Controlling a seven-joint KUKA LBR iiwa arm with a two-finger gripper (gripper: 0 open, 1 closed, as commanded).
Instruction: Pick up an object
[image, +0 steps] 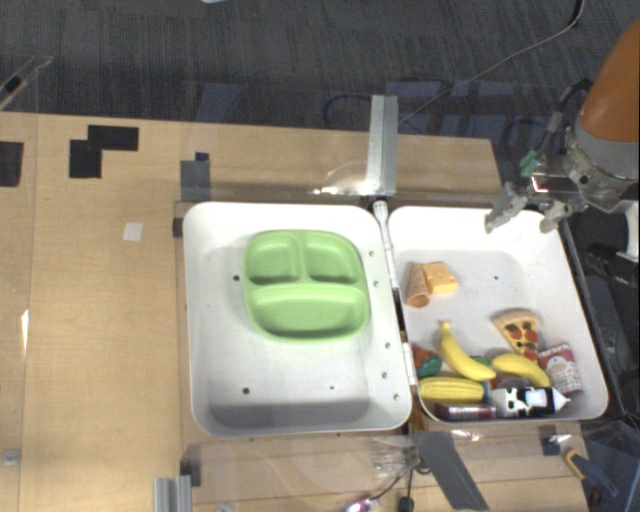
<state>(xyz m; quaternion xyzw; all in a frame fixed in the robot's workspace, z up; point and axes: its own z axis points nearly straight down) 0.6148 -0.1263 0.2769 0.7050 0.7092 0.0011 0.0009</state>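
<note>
My gripper (526, 209) hangs over the far right corner of the right bin (480, 258), open, with nothing between its two fingers. Below it in that bin lie a tan bread piece (430, 282), a pizza slice (517, 330), a banana (465, 356), a second yellow fruit (519, 369), a corn cob (450, 389), a red can (560, 367) and a black-and-white toy (527, 401). All of these rest on the bin floor, well in front of the gripper.
The left bin (215, 330) holds a green sectioned plate (304, 283). A metal post (384, 145) stands behind the wall between the bins. Cables run across the dark floor at the back.
</note>
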